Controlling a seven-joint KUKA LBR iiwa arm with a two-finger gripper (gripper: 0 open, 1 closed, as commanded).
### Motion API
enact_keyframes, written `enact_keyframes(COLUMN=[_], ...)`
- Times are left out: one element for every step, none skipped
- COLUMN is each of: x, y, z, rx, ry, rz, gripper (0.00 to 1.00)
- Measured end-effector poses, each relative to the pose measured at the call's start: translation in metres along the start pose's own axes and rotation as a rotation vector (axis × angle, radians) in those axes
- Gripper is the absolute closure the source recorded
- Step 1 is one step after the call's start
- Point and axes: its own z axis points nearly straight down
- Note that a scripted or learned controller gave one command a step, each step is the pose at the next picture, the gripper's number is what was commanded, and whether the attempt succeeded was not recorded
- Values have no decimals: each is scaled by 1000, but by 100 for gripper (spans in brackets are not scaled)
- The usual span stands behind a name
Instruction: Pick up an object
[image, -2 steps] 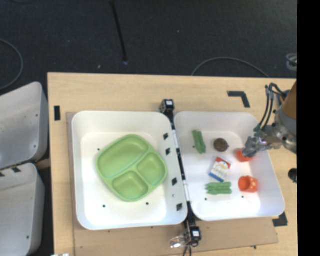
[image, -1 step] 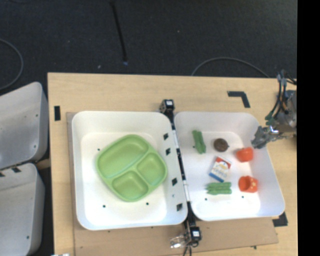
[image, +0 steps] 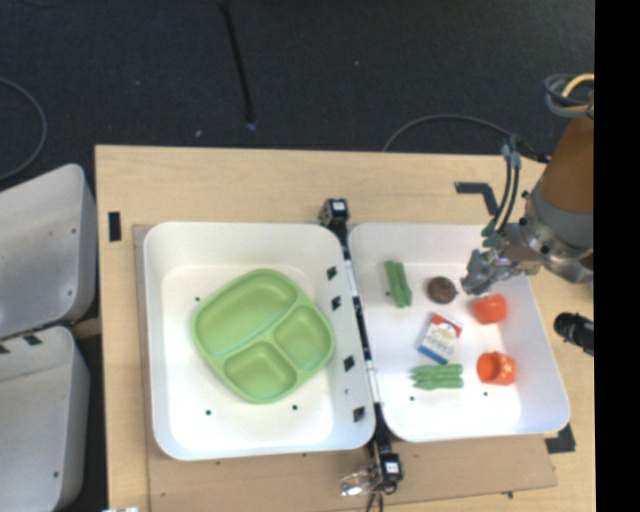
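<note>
At the left of the frame, the left bin (image: 160, 420) holds a green divided plate (image: 263, 335) lying flat near its middle, well apart from the work. Past the divider, the right bin (image: 540, 410) carries the candidates: a green pod-like piece (image: 398, 282) at upper left, a flat bunch of green beans (image: 438, 376) lower down, a small white, blue and red carton (image: 439, 338) between them, a dark brown round item (image: 441, 290), and two orange-red pieces, one (image: 489, 309) just below the tool (image: 480, 280) and another (image: 496, 368) nearer the bottom. The tool hangs low at the upper right of that bin, between the brown item and the upper orange-red piece; whether it is open or closed cannot be told, and nothing is seen gripped in it. A good pick would likely centre squarely over one item before descending, since those two neighbours sit close and an off-centre approach could nudge either aside. The carton lies near enough to crowd a wide approach, and the bin's far wall limits room behind.
</note>
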Motion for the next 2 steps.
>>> enact_keyframes(x=[42,92], y=[15,20], z=[4,-2], rx=[0,-1], ry=[0,0], rz=[1,0], gripper=[100,100])
